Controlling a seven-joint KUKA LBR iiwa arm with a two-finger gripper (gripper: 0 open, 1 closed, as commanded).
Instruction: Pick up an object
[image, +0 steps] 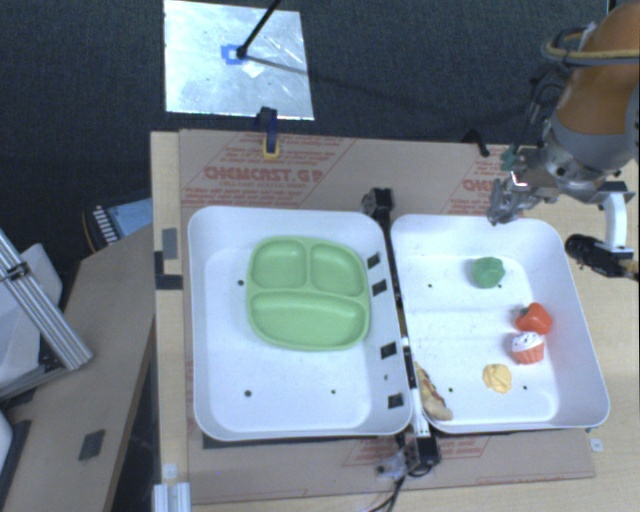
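Reading "CHEMCAST GP" (263, 174) behind bins (300, 225)

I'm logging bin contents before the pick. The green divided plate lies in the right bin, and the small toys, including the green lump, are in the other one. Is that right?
Not quite. The camera view shows the green divided plate in the left bin; the small toys, including the green lump, lie in the right bin.

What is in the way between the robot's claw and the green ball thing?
Nothing visible. The gripper hangs over the right bin's far rim, and the green object lies just below it on bare white floor. The other toys lie nearer the camera.
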